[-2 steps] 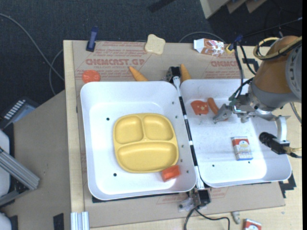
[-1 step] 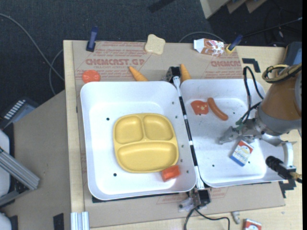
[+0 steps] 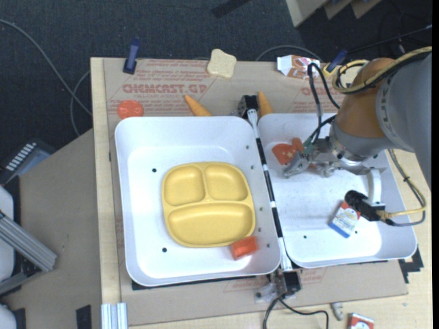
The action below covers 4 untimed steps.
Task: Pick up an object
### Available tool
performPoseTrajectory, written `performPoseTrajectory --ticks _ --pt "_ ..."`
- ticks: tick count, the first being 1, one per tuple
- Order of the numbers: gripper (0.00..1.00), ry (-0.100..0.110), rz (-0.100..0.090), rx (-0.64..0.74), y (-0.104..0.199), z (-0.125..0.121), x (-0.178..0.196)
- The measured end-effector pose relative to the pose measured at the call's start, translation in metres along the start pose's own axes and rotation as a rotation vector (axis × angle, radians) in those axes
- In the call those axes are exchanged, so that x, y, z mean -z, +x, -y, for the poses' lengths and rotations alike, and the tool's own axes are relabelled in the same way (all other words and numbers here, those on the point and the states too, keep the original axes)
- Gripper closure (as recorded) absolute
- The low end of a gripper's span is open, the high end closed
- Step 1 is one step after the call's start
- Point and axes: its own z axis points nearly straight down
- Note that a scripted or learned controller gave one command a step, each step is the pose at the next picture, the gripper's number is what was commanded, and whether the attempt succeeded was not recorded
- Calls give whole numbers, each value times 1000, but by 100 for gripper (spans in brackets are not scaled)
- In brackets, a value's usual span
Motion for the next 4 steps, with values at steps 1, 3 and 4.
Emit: performPoseTrajectory --ticks 1,3,4 --pt "0 1 1 0 11 -74 0" --pt "100 2 0 0 47 -6 101" --pt "0 4 0 -1 47 -5 100"
